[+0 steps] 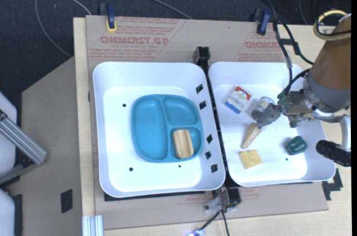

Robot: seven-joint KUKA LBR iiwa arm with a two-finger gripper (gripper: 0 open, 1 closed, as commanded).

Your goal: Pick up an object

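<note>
Dark carpet with loose cables lies around a wooden bench (167,34), and two white bins sit side by side on it. The left bin (111,162) holds a blue tray (153,126) with parts, and a small tan bread roll (182,143) lies in one part.

The right bin (279,176) holds the loose things: a little red and white packet (237,100), an ice cream cone (250,135), a yellow cheese block (250,159) and a green lump (295,145).

The arm (334,73) comes in from the right and leans low over the right bin. Its gripper (265,114) points left and sits just above the wide end of the cone, near the packet. I think the step is the reach, just before the grab. Nothing looks lifted yet.

I cannot tell if the gripper is open or closed, because it looks small and blurry.

Next, I think it must go down onto one thing, maybe the cone, close on it, and lift straight up.
</note>
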